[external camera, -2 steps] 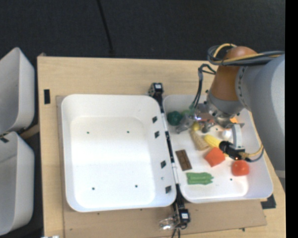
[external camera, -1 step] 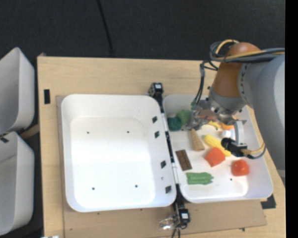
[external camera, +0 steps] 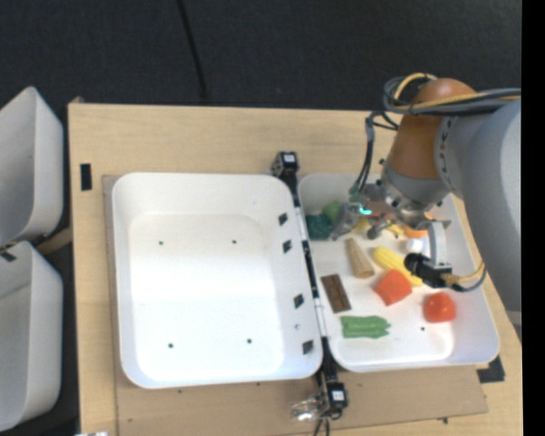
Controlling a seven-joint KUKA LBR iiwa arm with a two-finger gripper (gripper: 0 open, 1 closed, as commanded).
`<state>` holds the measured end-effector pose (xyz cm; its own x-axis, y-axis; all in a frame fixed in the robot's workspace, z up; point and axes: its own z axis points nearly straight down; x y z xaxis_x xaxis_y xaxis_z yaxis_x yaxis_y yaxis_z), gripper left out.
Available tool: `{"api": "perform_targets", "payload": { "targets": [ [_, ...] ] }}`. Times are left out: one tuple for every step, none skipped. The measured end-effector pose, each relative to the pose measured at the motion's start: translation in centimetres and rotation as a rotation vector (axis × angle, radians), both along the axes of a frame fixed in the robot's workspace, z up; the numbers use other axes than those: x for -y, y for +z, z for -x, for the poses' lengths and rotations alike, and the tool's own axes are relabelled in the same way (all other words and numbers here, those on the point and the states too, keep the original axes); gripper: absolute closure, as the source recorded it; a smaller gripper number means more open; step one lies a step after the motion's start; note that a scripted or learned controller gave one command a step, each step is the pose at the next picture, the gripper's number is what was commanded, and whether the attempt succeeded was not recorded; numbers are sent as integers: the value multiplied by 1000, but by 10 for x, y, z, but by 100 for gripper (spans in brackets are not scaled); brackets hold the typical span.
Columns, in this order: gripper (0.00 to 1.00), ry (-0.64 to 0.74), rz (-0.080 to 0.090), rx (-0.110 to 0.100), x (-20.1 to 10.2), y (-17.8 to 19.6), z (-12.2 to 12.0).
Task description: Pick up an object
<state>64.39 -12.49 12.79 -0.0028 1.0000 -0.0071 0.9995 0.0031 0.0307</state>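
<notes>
My gripper (external camera: 378,220) hangs low over the back of the right bin (external camera: 409,352), under the orange wrist band. Just left of it lies a dark green object (external camera: 325,222). In front of it sit a tan wedge (external camera: 360,258), a yellow corn-like piece (external camera: 392,262), an orange block (external camera: 392,287), a red round object (external camera: 440,308), a brown bar (external camera: 335,292) and a light green piece (external camera: 364,327). Nothing shows between the fingers.
The left bin (external camera: 127,243) lies beside the right one, with a black-clipped divider rim (external camera: 304,262) between them. A black cable (external camera: 450,278) loops off the wrist over the right bin. White containers (external camera: 14,271) stand at the far left of the bench.
</notes>
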Motion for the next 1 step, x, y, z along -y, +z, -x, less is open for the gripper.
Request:
{"api": "perform_targets", "payload": {
  "targets": [
    [0, -4, -3, -3, 40, -16, 35]
  ]
}}
